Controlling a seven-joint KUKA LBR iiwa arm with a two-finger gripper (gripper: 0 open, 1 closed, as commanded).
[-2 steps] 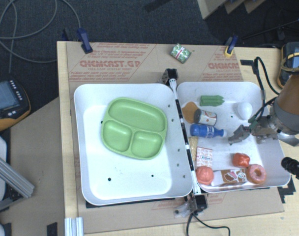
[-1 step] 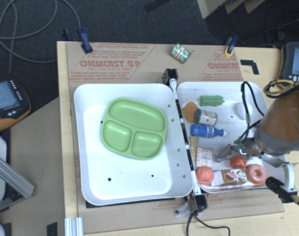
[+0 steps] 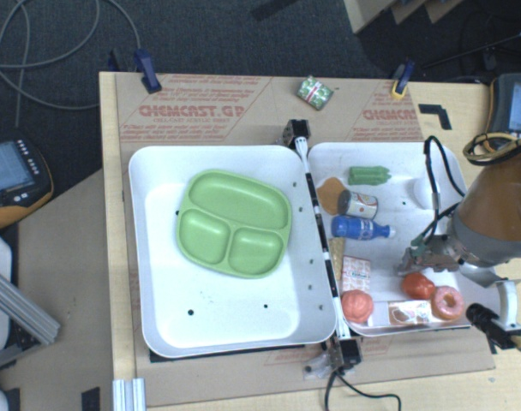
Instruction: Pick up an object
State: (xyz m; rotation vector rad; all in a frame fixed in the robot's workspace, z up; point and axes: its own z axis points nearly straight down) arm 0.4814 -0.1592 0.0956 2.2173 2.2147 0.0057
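Arm: the grey arm with its orange band enters from the right edge of the frame and bends down into the right bin [image 3: 329, 157].
Gripper: the gripper [image 3: 425, 255] sits low in the right bin's lower right part, just above a red tomato-like object [image 3: 419, 286]; whether it is spread or pinched together cannot be told from this angle.
Objects: the right bin also holds a blue bottle [image 3: 360, 228], a green piece [image 3: 368, 175], a small can [image 3: 360, 205], a pink doughnut [image 3: 449, 302] and a peach-coloured ball [image 3: 356, 305].
Left bin: a green divided plate [image 3: 235, 223] lies in the left half of the frame, well apart from the gripper.
Tabletop: a small green wrapped item [image 3: 314, 92] rests at the upper middle, outside both bins.
Progress: nothing looks lifted; every object lies on the bin floor. The approach appears made, while grasping and raising remain.
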